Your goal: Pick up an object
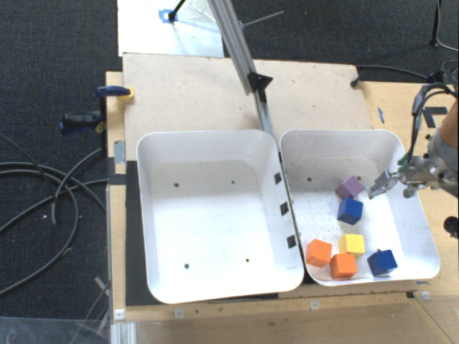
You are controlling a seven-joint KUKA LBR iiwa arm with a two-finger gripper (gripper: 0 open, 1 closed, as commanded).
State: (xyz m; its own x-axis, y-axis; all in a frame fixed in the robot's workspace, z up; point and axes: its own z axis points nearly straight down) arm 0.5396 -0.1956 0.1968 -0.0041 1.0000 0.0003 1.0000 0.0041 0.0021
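Several small cubes lie in the right bin (323, 145). A purple cube (351, 187) touches a blue cube (350, 211) just below it. Nearer the front sit a yellow cube (352, 244), two orange cubes (319, 252) (343, 265) and a second blue cube (382, 261). My gripper (393, 190) hangs over the bin's right side, just right of the purple cube and apart from it. It is open, with nothing between its fingers (378, 185).
The left bin (208, 145) adjoins the right one along a shared wall with black tabs (284, 208). A slanted metal pole (237, 34) crosses the bench behind the bins. Cables (43, 192) lie on the floor at left.
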